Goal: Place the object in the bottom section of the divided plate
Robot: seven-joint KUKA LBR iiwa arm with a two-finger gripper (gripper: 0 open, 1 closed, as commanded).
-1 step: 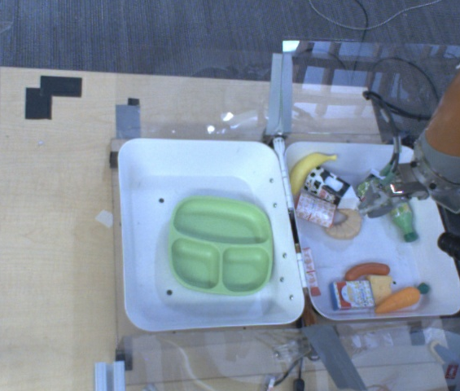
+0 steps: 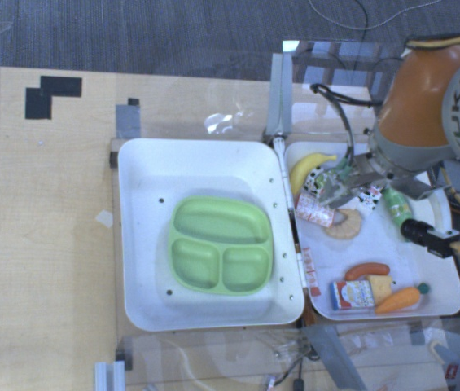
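Observation:
A light green divided plate [image 2: 220,218] lies flat in the left white bin [image 2: 144,218], with one long section at the far side and two smaller sections at the near side, all bare. My gripper [image 2: 333,187] hangs low in the right bin [image 2: 445,296], at its far left part. It is just right of a yellow banana [image 2: 307,169] and over a pink and white packet [image 2: 315,211]. The wrist and cables hide what sits directly under it. I see no object clearly lifted.
The right bin also holds a round tan cookie [image 2: 347,225], a green bottle [image 2: 396,205], a red sausage [image 2: 366,270], an orange carrot [image 2: 399,299], a cheese wedge [image 2: 381,286] and a small box [image 2: 352,295]. The bins' inner walls meet at a ridge [image 2: 291,235].

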